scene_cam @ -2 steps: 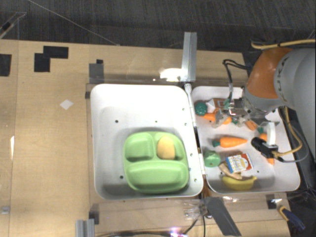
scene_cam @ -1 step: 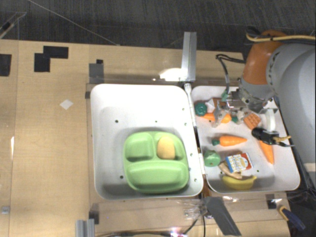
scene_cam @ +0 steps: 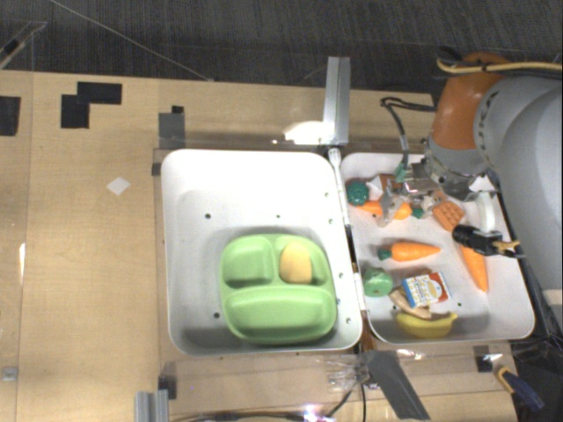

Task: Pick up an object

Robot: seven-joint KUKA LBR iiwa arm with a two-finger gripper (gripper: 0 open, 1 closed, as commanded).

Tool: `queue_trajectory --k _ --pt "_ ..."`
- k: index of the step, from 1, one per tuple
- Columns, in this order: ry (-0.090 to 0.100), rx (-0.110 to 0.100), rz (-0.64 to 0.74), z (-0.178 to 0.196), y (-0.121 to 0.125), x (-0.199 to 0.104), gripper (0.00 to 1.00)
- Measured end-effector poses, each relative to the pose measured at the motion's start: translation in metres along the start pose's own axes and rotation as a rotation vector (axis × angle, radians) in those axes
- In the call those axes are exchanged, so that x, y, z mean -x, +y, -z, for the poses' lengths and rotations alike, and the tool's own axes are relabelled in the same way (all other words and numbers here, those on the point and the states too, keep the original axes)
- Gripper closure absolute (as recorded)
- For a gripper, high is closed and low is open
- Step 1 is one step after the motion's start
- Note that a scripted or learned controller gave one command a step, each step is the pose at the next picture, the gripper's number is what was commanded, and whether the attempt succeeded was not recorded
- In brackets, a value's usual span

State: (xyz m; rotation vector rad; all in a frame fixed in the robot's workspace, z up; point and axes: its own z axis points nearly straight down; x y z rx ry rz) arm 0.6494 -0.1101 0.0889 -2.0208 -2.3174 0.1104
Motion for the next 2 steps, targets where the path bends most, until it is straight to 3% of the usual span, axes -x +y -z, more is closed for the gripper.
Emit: queue_trajectory --k 1,2 --pt "0.000 0.064 -0.078 0.0011 0.0134 -0.0054 0.00" --pt "0.004 0.063 -0.069 0.0105 0.0146 -0.0096 1.00"
